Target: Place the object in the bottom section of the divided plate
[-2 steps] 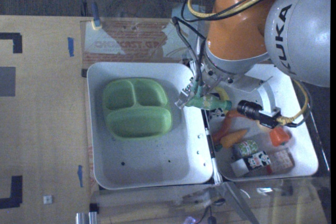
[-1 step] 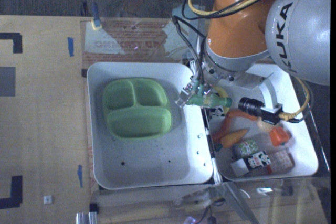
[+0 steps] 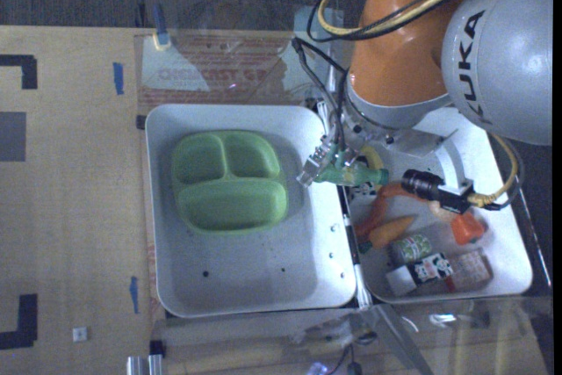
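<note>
The green divided plate [image 3: 230, 181] lies in the left bin [image 3: 255, 290], toward its upper left. Its two small sections are at the top and its one wide section [image 3: 235, 205] is at the bottom. My gripper [image 3: 320, 165] hangs over the wall between the two bins, just right of the plate. It is shut on a green object with a pale label [image 3: 356, 176], which sticks out to the right over the edge of the right bin. The orange and grey wrist hides whatever is behind the gripper.
The right bin [image 3: 514, 277] holds an orange carrot [image 3: 391, 230], a small green can [image 3: 411, 248], a white carton [image 3: 421, 270], a brownish packet [image 3: 471, 270] and an orange piece [image 3: 468, 228]. A black cable plug [image 3: 435, 189] hangs over this bin.
</note>
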Robot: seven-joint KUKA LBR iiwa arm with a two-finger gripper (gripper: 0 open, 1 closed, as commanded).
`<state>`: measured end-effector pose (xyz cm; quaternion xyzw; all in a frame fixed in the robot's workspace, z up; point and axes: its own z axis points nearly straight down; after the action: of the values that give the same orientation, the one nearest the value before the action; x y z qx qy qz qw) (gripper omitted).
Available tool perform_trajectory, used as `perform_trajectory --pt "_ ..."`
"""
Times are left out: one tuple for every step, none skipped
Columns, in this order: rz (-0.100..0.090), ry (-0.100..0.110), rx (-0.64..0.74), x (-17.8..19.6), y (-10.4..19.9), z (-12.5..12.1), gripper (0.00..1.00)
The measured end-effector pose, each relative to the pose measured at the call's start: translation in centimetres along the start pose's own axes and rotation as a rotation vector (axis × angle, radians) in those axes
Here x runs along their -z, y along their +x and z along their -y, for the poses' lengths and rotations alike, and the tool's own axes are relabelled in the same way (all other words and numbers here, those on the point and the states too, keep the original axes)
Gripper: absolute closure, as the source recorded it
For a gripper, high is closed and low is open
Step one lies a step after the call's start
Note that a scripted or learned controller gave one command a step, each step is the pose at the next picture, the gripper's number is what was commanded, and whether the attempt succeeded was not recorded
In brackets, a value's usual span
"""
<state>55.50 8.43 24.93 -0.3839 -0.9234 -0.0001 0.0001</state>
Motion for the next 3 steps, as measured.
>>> perform_trajectory --pt "0.003 -0.004 -0.001 1.07 -0.09 -0.1 1.0" --pt "0.003 -0.004 -0.016 0.95 -0.42 -0.3 1.0" --pt "0.002 -0.002 0.005 0.72 0.17 -0.86 1.0"
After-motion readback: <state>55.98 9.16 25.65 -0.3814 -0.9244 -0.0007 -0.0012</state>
